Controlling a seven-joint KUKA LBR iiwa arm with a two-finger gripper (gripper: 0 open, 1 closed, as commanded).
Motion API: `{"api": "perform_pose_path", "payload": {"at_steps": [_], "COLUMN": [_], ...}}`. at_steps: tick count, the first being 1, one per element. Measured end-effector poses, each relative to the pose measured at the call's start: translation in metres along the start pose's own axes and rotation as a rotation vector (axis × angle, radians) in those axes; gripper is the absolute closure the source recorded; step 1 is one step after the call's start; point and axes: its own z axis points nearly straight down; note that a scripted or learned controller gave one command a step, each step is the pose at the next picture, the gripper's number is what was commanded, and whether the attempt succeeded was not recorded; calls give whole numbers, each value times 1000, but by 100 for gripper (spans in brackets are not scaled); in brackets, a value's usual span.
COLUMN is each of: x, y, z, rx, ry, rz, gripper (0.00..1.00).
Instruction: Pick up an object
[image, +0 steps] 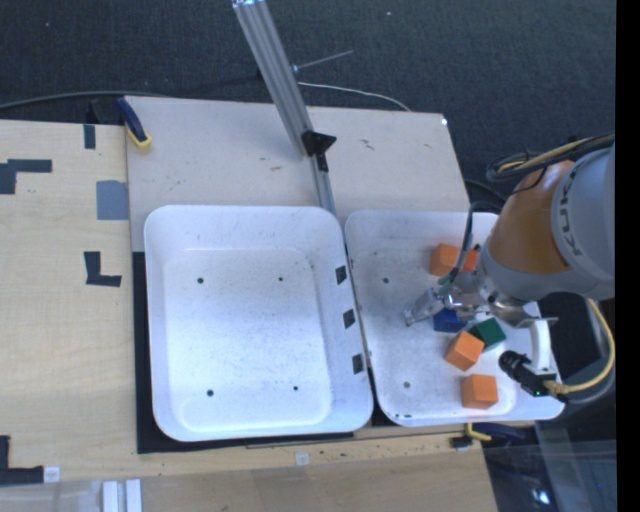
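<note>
Dark carpet surrounds a pale tabletop (250, 150) carrying two shallow white bins side by side. The left bin (160, 330) has only specks on its floor; the right bin (390, 390) holds a cluster of small blocks.

Arm (545, 235) reaches in from the right, orange band above the wrist. Claw (440, 305) sits low in the right bin, right at the blue block (446, 321) — whether it is released or clenched on anything, I cannot tell; metal parts and block overlap from this angle.

Likely target, by my reading: the blue block, just under the claw tip. Dark blue, small, partly hidden. Touching or just beside it lie a green block (489, 332) and an orange block (464, 350); another orange block (444, 260) is farther up, a third (479, 391) near the bin's lower edge.

Handling, as a judgement: blocks look rigid, light, flat-faced — not fragile. Best hold is across two opposite flat faces. Crowding is the worry: a neighbour could get nudged or jam a finger.
</note>
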Motion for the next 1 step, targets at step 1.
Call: {"api": "perform_pose_path", "payload": {"at_steps": [1], "x": [-17], "y": [94], "z": [12], "rx": [0], "ry": [-3], "rz": [-2], "gripper": [0]}}
